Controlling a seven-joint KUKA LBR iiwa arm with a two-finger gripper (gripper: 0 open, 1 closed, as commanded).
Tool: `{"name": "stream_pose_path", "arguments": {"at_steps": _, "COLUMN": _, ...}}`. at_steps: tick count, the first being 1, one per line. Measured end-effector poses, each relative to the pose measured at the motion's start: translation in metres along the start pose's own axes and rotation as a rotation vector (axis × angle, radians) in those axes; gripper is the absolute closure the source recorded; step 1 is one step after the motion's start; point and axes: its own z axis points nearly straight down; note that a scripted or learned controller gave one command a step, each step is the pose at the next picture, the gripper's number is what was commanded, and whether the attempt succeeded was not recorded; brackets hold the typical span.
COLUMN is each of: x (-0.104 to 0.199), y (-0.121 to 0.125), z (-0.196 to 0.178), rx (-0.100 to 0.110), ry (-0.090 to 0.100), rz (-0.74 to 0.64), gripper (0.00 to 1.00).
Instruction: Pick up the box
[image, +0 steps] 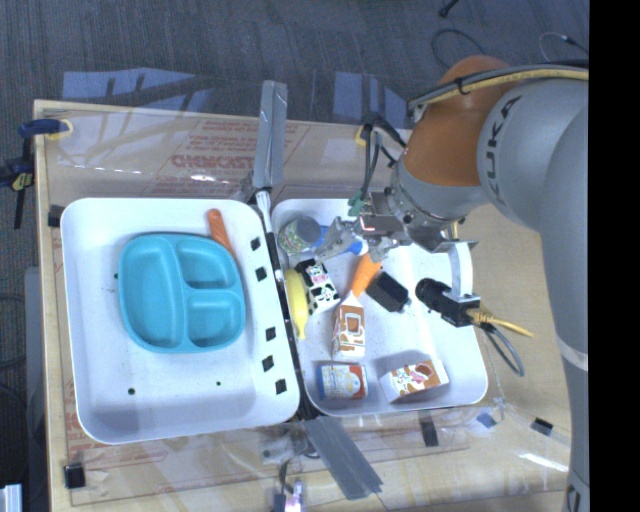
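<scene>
1. Wooden bench top (150, 150) under a clear sheet carries two shallow white bins; the left bin (90, 400) holds a blue sectioned plastic tray (182, 292) and an orange carrot-shaped toy (218, 232).
2. Locate the target in the right bin (465, 375): a small orange-and-white carton box (348, 331) standing near the bin's middle, with two similar cartons (341, 381) (414, 380) along the near wall.
3. Note the gripper (362, 232) hanging over the bin's far end, above a second orange carrot toy (364, 273). You cannot tell its opening here, and nothing is seen in its hold.
4. Bring it over the box, clear of the yellow banana toy (296, 300) and black-and-white cow-print toy (320, 285).
5. Descend squarely across the box's narrow sides.
</scene>
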Motion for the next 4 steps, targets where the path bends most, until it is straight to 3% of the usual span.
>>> {"name": "stream_pose_path", "arguments": {"at_steps": 1, "x": -0.041, "y": 0.048, "z": 0.136, "rx": -0.002, "ry": 0.0, "rz": -0.015, "gripper": 0.0}}
{"name": "stream_pose_path", "arguments": {"at_steps": 2, "x": -0.042, "y": -0.054, "z": 0.152, "rx": -0.011, "ry": -0.001, "rz": 0.077, "gripper": 0.0}}
{"name": "stream_pose_path", "arguments": {"at_steps": 3, "x": -0.05, "y": 0.022, "z": 0.154, "rx": -0.003, "ry": 0.002, "rz": 0.106, "gripper": 0.0}}
{"name": "stream_pose_path", "arguments": {"at_steps": 4, "x": -0.009, "y": 0.015, "z": 0.153, "rx": -0.007, "ry": -0.011, "rz": 0.144, "gripper": 0.0}}
